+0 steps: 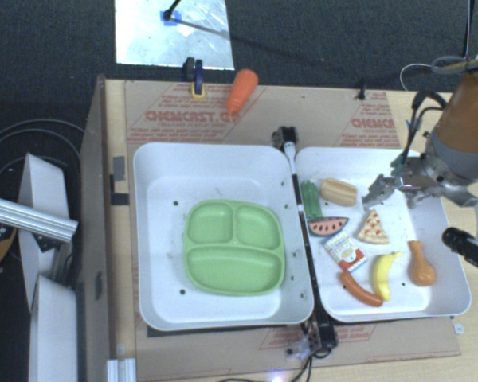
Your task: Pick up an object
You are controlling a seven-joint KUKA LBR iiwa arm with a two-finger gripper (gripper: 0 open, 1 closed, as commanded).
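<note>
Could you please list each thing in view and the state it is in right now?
gripper: above the right bin, near the pizza slice, holding nothing
green divided plate: flat in the left bin
pizza slice: flat in the right bin
banana: lying beside the sausage
sausage: lying near the front wall
carrot: outside the bins, on the board

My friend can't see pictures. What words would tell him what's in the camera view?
A robot gripper hovers over the right white bin of toy food: pizza slice, watermelon slice, banana, hot dog, chicken drumstick, bread roll. The left bin holds a green divided plate; a toy carrot lies outside.
</note>
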